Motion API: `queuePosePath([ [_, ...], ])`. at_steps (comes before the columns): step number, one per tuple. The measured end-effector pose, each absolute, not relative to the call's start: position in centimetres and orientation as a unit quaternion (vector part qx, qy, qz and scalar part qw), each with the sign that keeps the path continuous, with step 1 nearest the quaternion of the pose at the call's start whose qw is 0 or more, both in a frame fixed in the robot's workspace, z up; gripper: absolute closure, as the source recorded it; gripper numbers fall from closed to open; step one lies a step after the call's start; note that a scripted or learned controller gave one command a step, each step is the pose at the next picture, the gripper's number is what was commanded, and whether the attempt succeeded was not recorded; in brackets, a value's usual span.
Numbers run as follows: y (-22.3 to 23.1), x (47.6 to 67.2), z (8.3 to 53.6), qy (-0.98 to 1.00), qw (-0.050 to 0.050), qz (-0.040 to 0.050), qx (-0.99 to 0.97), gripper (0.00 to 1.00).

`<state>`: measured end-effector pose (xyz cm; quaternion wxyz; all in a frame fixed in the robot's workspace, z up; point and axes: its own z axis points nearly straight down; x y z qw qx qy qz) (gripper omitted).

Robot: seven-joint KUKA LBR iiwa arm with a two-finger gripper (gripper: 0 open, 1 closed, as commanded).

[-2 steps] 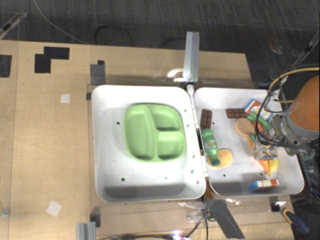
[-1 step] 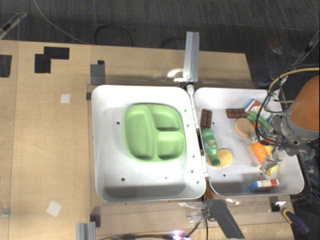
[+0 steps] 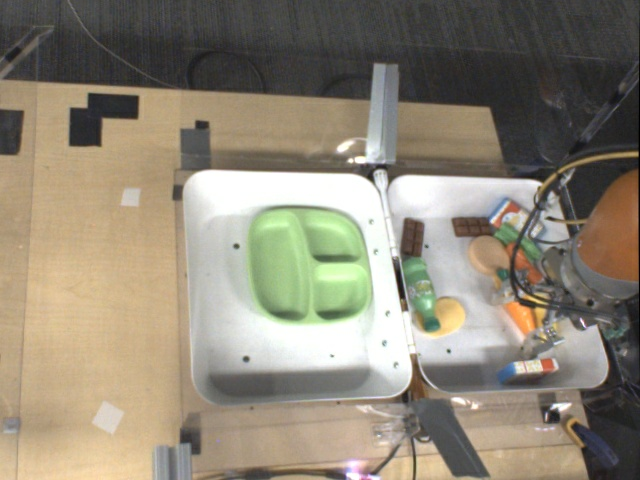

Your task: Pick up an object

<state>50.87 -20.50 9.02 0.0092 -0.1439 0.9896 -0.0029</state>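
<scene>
The right bin point(image 3: 462, 183) holds several small objects. A green bottle point(image 3: 421, 293) lies by its left wall, touching a yellow disc point(image 3: 450, 314). One brown chocolate bar point(image 3: 412, 235) sits above the bottle, and another point(image 3: 470, 226) lies further right. A tan round piece point(image 3: 487, 255) and a colourful carton point(image 3: 508, 215) are near the back right. An orange carrot-like piece point(image 3: 519, 317) lies partly under the arm's cables. My gripper point(image 3: 543, 340) is low in the bin's right front, just right of the orange piece and above a small red, white and blue box point(image 3: 527, 370).
The left bin point(image 3: 215, 268) holds a green divided plate point(image 3: 306, 263). A metal post point(image 3: 383, 118) stands behind the wall between the bins. The arm's orange band point(image 3: 612, 230) and cables overhang the right bin's right edge.
</scene>
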Motion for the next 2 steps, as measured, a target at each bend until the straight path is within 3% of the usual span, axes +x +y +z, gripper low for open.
queuePosePath([
  [2,-18.2,50.0,9.1,0.997,0.010,-0.0045,-0.081,0.00],
])
